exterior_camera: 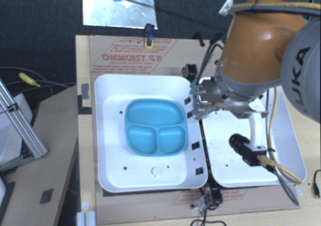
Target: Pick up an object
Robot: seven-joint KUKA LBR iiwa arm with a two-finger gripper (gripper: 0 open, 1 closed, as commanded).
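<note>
blue plate (154,132) in left bin (108,119) | gripper (198,102) beside its right rim | grip unreadable

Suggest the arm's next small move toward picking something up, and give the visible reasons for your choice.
Probably shift the arm left, over the left bin. The blue divided plate lies flat in the middle of that bin, while the arm's wrist hangs above the seam between the bins and over the right bin. Nothing is seen held, so centring above the plate comes before any descent.
</note>
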